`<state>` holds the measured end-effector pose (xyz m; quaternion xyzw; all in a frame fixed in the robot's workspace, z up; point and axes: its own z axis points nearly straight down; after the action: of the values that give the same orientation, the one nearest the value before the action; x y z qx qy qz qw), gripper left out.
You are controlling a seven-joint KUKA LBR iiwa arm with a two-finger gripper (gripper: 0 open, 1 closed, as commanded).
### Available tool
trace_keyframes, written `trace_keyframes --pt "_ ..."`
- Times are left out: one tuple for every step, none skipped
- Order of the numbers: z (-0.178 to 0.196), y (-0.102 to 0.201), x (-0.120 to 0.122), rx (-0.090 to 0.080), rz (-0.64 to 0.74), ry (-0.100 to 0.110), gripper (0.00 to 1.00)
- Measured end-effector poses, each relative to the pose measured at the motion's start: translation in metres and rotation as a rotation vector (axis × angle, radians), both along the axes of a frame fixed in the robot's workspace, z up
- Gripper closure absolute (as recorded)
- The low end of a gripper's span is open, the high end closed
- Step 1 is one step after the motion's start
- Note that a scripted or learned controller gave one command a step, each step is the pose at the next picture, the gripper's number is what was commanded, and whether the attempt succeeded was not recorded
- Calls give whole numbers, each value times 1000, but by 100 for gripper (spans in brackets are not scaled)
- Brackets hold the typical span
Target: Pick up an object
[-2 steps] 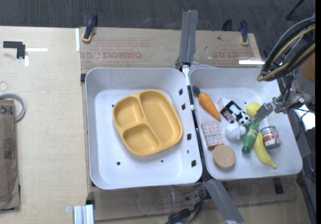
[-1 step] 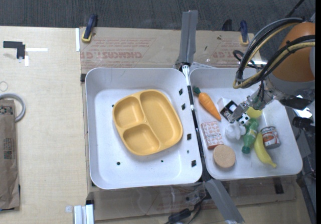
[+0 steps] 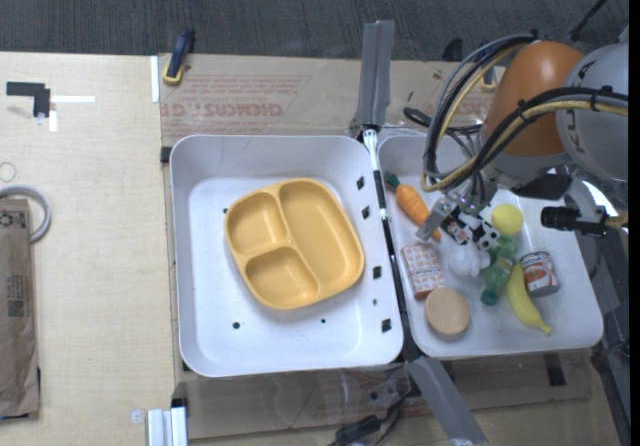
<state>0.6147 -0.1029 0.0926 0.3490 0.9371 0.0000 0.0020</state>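
Nearest the lower edge, my right-hand bin (image 3: 575,329) holds a round tan disc (image 3: 447,312), a yellow banana (image 3: 523,299), a small tin can (image 3: 540,273) and a red-and-white packet (image 3: 422,268). Farther up lie a green toy (image 3: 496,272), a yellow lemon (image 3: 507,219) and an orange carrot (image 3: 411,203). The left bin (image 3: 200,314) carries a yellow divided plate (image 3: 293,242). My claw (image 3: 455,226) hangs low over the right bin's middle, between carrot and lemon, above a whitish lump (image 3: 464,258); how wide it stands I cannot tell.
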Motion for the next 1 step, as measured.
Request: trace_keyframes --pt "100 38 33 -1 259 -1 0"
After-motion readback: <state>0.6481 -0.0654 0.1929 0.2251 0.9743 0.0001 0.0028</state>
